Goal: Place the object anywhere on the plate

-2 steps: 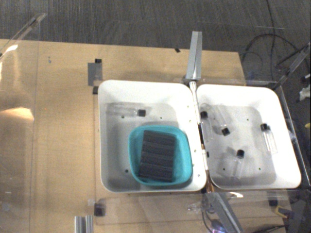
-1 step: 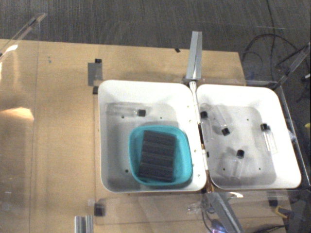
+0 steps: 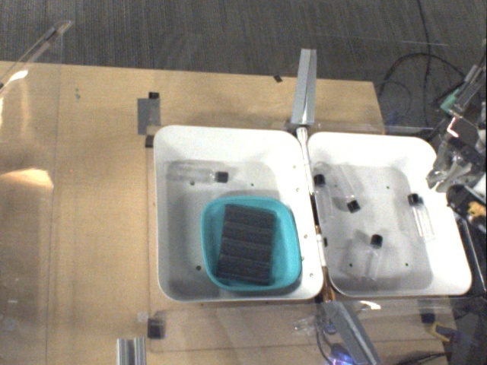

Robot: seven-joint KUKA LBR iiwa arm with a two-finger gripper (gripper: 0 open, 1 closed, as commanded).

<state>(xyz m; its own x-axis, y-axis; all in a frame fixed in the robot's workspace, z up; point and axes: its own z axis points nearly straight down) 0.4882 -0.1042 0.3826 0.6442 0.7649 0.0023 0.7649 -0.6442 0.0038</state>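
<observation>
Near edge of the bench (image 3: 76, 242): a metal bracket (image 3: 348, 339) sits just below the seam where the two bins meet. Nothing there bears on the task.

Left bin (image 3: 171, 204) holds the teal plate (image 3: 209, 234), set toward the bin's near side. A dark ridged block (image 3: 246, 243) lies flat on the plate, wholly inside its rim. Its long axis runs near-to-far in the view, leaning slightly. One clear vial with a black cap (image 3: 199, 174) lies off the plate, in the same bin toward the far wall.

Right bin (image 3: 449, 280) has several more capped vials (image 3: 352, 204) scattered loose and apart from one another.

Gripper (image 3: 441, 175) is at the view's right, over the right-hand rim of the right bin. I cannot tell from here whether it is spread or pressed together, and I see nothing held in it.

Key relation: the block lies well apart from the gripper, toward the view's left, across the whole right bin and the divider between bins.

Judgement: if the block is the object meant, it is on the plate already and I need no further placement. If a vial is meant, those in the right bin are the nearer picks — and any carry runs leftward over the divider to the plate.
</observation>
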